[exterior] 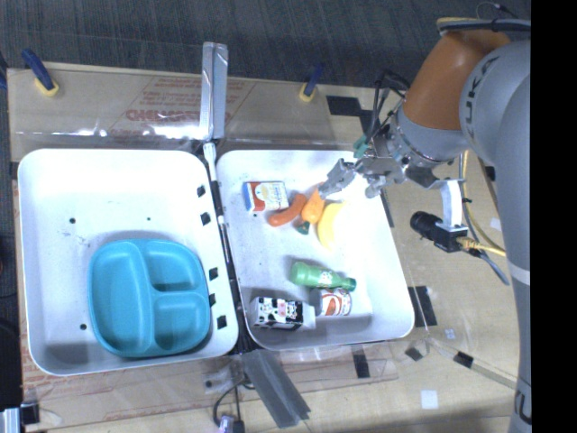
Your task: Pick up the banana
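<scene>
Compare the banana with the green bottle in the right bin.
The banana is yellow; the green bottle is green with a lighter cap end. The banana lies nearly up-down in the view, the bottle nearly across it. The banana touches the orange carrot; the bottle lies by the can. Both rest in the right bin.

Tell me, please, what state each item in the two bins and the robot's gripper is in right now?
banana: lying in the right bin, not lifted.
carrot: lying flat beside the banana.
juice carton: on its side.
green bottle: on its side, cap on.
can: on its side.
cow-print carton: lying flat.
blue tray: right way up in the left bin.
gripper: just above the banana, holding nothing.
</scene>
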Action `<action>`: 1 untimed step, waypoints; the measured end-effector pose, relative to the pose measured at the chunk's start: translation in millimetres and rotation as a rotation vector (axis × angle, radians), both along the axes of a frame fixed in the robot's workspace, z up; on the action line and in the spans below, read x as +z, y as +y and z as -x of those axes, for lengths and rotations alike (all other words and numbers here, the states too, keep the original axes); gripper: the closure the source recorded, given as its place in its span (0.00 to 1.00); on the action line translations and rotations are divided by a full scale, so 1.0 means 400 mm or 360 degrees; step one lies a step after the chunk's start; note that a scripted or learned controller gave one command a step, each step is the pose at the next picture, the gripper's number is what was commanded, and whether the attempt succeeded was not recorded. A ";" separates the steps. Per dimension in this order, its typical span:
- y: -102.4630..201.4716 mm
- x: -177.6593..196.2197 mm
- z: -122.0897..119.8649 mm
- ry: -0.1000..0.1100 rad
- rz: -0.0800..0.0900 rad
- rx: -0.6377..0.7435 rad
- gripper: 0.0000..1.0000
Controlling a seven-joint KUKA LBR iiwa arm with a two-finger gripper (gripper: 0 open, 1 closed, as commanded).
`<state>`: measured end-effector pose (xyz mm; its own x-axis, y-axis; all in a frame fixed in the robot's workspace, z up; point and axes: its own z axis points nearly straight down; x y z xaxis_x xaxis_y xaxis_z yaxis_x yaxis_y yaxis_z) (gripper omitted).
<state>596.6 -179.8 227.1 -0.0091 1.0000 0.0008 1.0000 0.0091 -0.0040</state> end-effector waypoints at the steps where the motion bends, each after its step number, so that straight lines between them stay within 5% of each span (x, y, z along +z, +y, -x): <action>1: -0.059 -0.339 -0.051 -0.0004 0.0001 0.0051 0.00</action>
